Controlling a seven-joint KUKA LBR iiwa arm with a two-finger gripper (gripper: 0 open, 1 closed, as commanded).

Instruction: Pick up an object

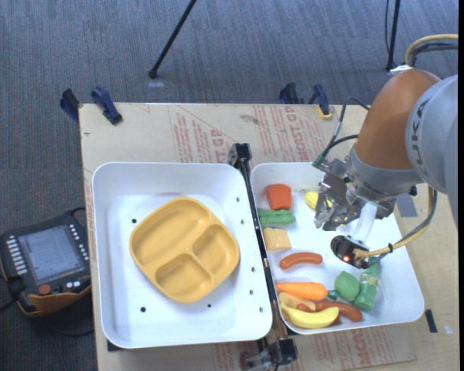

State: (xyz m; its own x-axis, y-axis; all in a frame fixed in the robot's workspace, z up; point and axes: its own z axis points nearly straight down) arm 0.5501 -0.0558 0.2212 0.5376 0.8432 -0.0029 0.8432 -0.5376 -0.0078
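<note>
Now | my gripper [330, 213] over right bin [400, 284], mid-right of frame | grip state: cannot tell | target yellow piece [312, 200] just frame-left | I should centre, descend straight, avoid green bean [276, 217].

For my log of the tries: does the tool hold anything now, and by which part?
It cannot be told: the tool hangs over the right bin, beside a yellow piece.

The brown bench [178, 126] bears a left white bin [107, 207] beside a right white bin [398, 280].
</note>
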